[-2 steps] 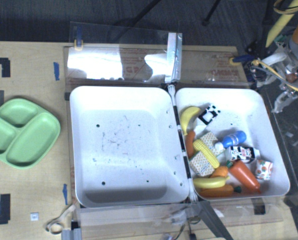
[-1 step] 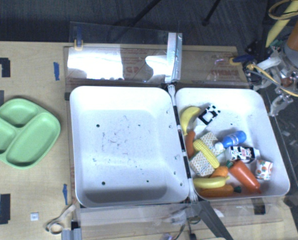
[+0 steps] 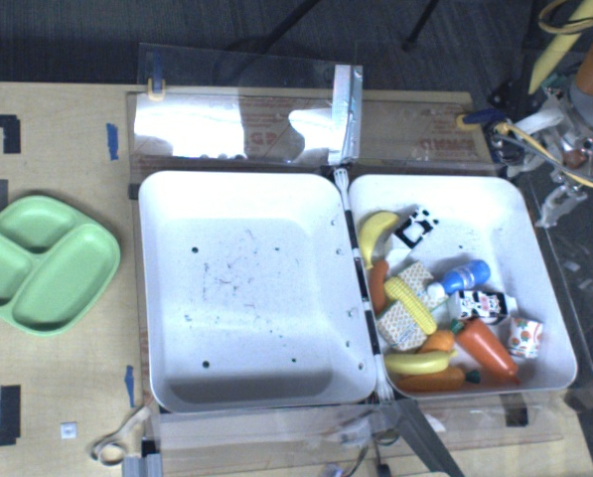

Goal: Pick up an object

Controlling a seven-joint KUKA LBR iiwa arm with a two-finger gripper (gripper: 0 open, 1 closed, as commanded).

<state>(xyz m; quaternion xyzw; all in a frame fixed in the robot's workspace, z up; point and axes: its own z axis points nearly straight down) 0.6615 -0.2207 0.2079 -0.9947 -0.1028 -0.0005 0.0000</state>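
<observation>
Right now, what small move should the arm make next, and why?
Probably swing the tool left and forward over the right bin. It hangs outside that bin's upper right corner, while the objects, like the carrot and blue-capped bottle, cluster in the bin's lower left.

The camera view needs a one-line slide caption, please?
Toy food piled in the right bin, beside the left bin and a green divided plate on the bench.

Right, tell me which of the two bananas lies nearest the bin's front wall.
The flat banana at the right bin's front, beside the carrot. The other, curved banana lies near the back by the divider.
</observation>
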